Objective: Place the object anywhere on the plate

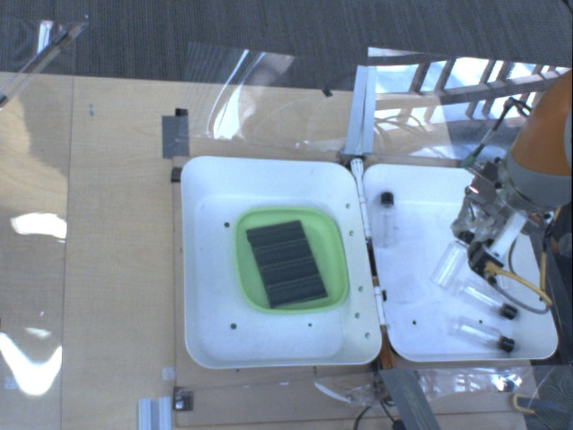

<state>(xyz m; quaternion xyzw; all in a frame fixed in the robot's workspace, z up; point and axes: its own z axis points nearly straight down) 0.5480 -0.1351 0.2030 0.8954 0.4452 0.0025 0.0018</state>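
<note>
From my seat I see the gripper (472, 240) low over the right bin (421, 339), toward its three o'clock side, with the grey wrist and orange band rising off to the right. Whether its fingers are apart or together I cannot tell; the wrist hardware and cable clutter hide them. Just at its seven o'clock lies a clear vial (448, 264), tilted, its upper end near or perhaps touching the gripper (the transparent plastic makes the contact hard to judge). Further toward five o'clock in that bin lie two more clear tubes with black caps, one (488, 301) above the other (481, 334), both roughly level. At the bin's eleven o'clock a fourth vial with a black cap (386, 215) lies close to the dividing wall. The left bin (206, 330) holds the green plate (336, 240) at its centre, with a dark ribbed block (286, 263) resting on it, slightly skewed.
</note>
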